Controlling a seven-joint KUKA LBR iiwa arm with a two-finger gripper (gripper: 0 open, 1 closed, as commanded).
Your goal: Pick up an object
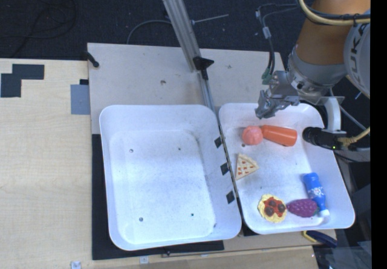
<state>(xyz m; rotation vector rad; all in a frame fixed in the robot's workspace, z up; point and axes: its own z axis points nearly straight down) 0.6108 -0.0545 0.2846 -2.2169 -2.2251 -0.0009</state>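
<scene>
Near right bin's (338,186) back, carrot (279,135) lying crosswise

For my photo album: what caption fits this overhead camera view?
Robot claw hovers over the right bin, just above a toy carrot among other toys.

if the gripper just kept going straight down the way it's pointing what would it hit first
Probably the orange carrot-like piece, or the bin floor beside it. The gripper hangs over the right bin's far end, just above that piece; depth is hard to judge from one view.
</scene>
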